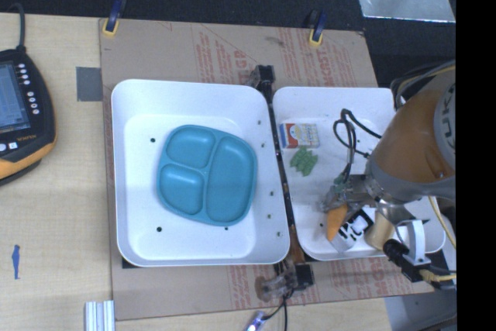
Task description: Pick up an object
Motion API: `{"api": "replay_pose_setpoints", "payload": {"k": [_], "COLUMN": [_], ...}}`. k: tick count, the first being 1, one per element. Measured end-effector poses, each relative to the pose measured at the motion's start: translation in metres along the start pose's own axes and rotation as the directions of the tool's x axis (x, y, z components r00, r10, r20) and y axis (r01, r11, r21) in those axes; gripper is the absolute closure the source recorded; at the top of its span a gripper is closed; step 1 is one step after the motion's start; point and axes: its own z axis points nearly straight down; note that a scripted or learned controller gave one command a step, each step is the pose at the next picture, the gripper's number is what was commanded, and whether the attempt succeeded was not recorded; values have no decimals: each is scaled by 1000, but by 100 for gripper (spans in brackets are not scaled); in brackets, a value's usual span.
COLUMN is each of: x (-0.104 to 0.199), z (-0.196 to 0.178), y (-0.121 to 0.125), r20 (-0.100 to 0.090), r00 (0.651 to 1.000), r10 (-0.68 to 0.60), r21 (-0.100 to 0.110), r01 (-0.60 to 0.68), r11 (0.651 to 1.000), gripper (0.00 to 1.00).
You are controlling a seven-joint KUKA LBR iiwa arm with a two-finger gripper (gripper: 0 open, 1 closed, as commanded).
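The right bin (329, 101) holds a small red and white box (299, 135) near its far left. Just below the box lies a small green object (304, 162). Toward the near edge there is an orange object (335, 226) with a black and white object (355, 229) touching its right side. My gripper (339, 198) hangs low over the near middle of this bin, just above the orange object. The grey and orange arm (415, 147) hides the bin's right half.
The left bin (132, 167) holds a blue divided plate (208, 174). A black divider (277, 167) runs between the bins. A teach pendant (19, 112) lies on the bench at the far left. A black cable (350, 134) loops above the gripper.
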Motion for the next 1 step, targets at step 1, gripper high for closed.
{"api": "replay_pose_setpoints", "payload": {"k": [1], "x": [69], "z": [-90], "y": [37], "r20": [-1], "r00": [1000], "r10": [4], "r21": [2], "r01": [-4], "r11": [1000], "gripper": [100]}}
